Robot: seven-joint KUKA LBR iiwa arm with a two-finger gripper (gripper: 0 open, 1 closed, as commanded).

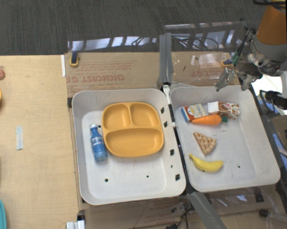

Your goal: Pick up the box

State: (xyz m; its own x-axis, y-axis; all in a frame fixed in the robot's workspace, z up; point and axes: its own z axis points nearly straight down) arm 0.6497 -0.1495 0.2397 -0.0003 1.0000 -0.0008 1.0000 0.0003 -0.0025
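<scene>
The box [200, 110] is a flat carton with a blue end and red and white print, lying on its side at the back of the right bin [259, 144]. An orange carrot [209, 120] rests against its near side. My gripper [234, 80] hangs over the right bin's far edge, up and to the right of the box and apart from it. Its fingers are spread open with nothing between them.
In the right bin there is also a waffle wedge [205, 142] and a banana [206, 163]. The left bin [89, 180] bears a yellow divided plate [132, 128] and a blue bottle [98, 143]. A wooden table stands at the left.
</scene>
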